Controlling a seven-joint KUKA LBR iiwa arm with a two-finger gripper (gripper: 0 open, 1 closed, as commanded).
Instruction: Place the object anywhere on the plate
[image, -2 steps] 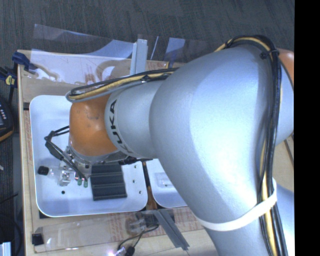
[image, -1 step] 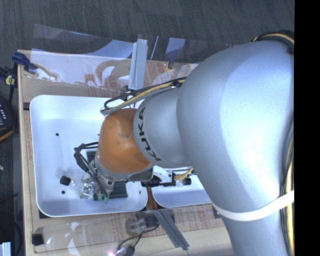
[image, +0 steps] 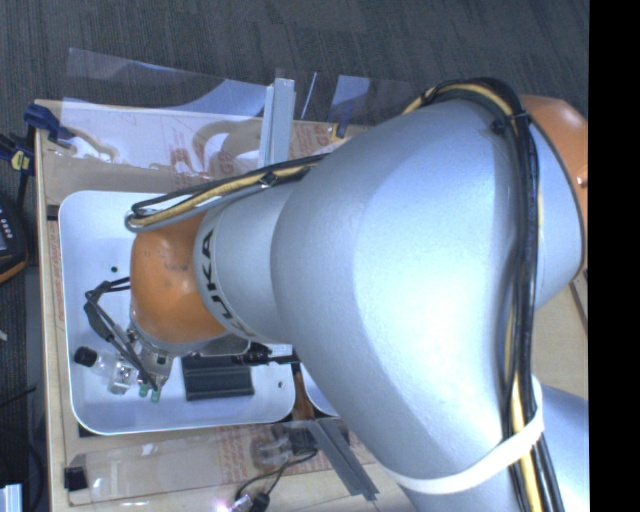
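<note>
Arm (image: 400, 290) big and grey in the foreground, reaching in from the right, covering most of the right bin (image: 318, 398) and the near right of the desk (image: 180, 455). Past it, orange wrist band (image: 170, 280) over the left bin (image: 80, 250), pincer (image: 135, 375) low near that bin's front-left corner, finger state: cannot tell; dark rectangular block (image: 216, 380) flat on the bin floor just beside the pincer, touching or not unclear. Farther back, clear plastic sheet (image: 160, 85) along the far edge; plate hidden or not identifiable.
</note>
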